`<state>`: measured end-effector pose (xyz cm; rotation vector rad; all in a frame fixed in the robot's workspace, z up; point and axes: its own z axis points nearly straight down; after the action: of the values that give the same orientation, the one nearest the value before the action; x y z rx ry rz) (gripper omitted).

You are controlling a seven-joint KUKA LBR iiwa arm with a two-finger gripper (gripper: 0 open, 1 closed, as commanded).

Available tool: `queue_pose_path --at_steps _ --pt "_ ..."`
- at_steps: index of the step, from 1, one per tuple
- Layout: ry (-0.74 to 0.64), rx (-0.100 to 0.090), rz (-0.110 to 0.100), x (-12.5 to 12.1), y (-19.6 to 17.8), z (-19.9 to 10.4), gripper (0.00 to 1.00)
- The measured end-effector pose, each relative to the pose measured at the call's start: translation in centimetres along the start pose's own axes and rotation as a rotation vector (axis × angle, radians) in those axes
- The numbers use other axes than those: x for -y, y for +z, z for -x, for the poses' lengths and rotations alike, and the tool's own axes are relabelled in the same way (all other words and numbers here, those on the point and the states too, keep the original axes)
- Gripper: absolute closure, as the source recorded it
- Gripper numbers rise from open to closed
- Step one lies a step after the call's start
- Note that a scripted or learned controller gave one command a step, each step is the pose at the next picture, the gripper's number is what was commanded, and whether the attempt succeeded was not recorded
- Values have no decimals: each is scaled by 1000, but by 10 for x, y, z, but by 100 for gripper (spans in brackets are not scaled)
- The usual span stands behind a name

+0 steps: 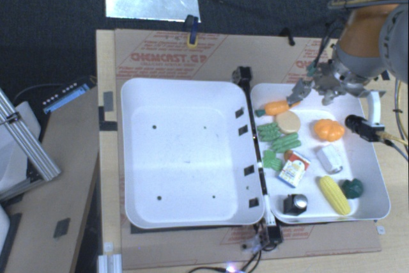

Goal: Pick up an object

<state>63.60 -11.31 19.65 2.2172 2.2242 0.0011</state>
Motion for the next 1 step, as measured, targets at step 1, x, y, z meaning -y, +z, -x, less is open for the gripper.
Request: queue_pose_path --at_steps 1 --pt "1 -2 -7 45 58 -28 0"
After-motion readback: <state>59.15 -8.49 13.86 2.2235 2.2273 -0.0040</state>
